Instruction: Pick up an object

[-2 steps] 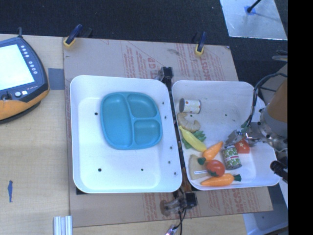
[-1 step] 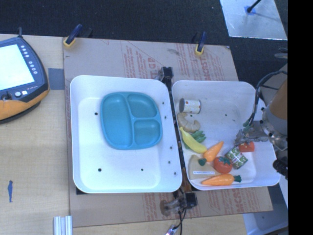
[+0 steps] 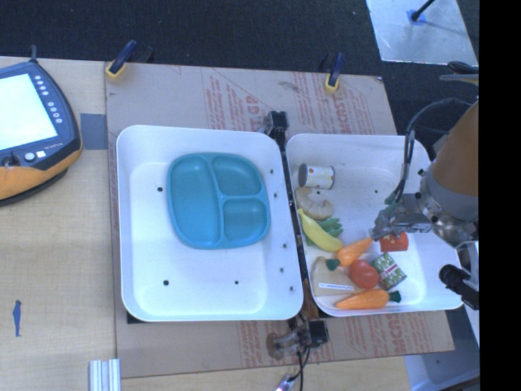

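Near edge of the desk (image 3: 65,300): right bin (image 3: 358,149) front corner is packed. A carrot (image 3: 364,300) lies along the front wall, long axis left-right, a red tomato (image 3: 364,274) just behind it, a small green-labelled packet (image 3: 389,272) touching the tomato's right side. Left of those, a pale flat card (image 3: 326,277) under the pile.

One row back: a second, shorter carrot (image 3: 352,252) tilted up toward the right, a banana (image 3: 319,233) running diagonally along the left wall, a tan rounded piece (image 3: 313,204) behind it.

Pincer (image 3: 391,221) comes in from the right, low over the bin, tip directly above a small red block (image 3: 394,241). That block is the likeliest target: it sits just under and a touch nearer than the tip, so the coming move looks like a short straight drop, no sideways travel. Short carrot's tip is just beside the block on its left, could get nudged. Whether the pincer is wide or narrow, cannot tell; the metal linkage blurs together. Nothing visibly held.

Further back: a small can (image 3: 317,176) on its side, well apart from the pincer. Left bin (image 3: 146,283) holds a blue divided plate (image 3: 218,199). Far left, a teach pendant (image 3: 32,133).
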